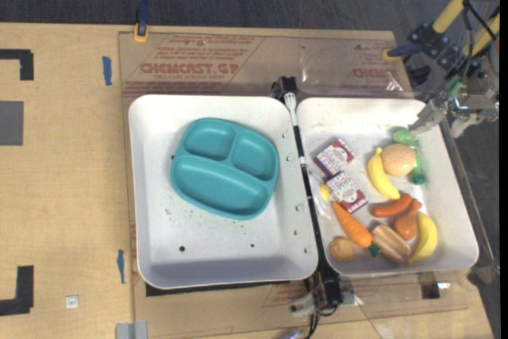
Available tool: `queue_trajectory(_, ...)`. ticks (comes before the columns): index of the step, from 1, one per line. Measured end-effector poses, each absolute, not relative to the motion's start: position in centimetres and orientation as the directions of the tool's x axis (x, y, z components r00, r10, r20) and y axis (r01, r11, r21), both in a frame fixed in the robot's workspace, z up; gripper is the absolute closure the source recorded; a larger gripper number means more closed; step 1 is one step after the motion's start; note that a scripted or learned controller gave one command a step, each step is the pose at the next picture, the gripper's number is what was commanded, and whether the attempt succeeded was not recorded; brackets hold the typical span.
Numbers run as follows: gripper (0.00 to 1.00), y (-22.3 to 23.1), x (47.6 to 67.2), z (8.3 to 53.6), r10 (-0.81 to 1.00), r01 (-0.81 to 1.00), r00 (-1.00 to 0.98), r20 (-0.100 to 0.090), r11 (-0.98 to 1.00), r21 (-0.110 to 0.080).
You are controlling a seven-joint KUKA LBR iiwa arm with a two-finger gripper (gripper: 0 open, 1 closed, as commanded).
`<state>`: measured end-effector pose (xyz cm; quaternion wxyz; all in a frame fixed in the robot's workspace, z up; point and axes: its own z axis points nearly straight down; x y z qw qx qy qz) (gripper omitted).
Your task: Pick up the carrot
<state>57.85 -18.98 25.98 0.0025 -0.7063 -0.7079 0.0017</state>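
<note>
The carrot (pixel 353 224), orange with a small green stub at its lower right end, lies slantwise in the lower middle of the right bin (pixel 361 119). It rests among other toy foods, with a brown potato (pixel 342 248) just below it and a bread roll (pixel 388 241) to its right. My gripper (pixel 429 117) hangs at the bin's upper right rim, well above and to the right of the carrot and apart from it. It is close to a bun (pixel 399 159) and a green leafy piece (pixel 416 171).
The right bin also holds two bananas (pixel 380 175) (pixel 429 239), a red sausage (pixel 394 207) and two small cartons (pixel 333 156) (pixel 345 189). A teal divided plate (pixel 226 167) lies in the left bin (pixel 155 234). Clamps and cables (pixel 444 44) crowd the upper right.
</note>
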Motion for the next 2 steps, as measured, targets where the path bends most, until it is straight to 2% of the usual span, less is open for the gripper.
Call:
queue_trajectory(1,0.0,-15.8,48.2,25.1,0.997,0.997,-0.072,0.002,0.072,-0.006)
queue_trajectory(2,0.0,-11.9,47.8,13.9,0.999,0.999,0.053,0.004,-0.053,-0.01)
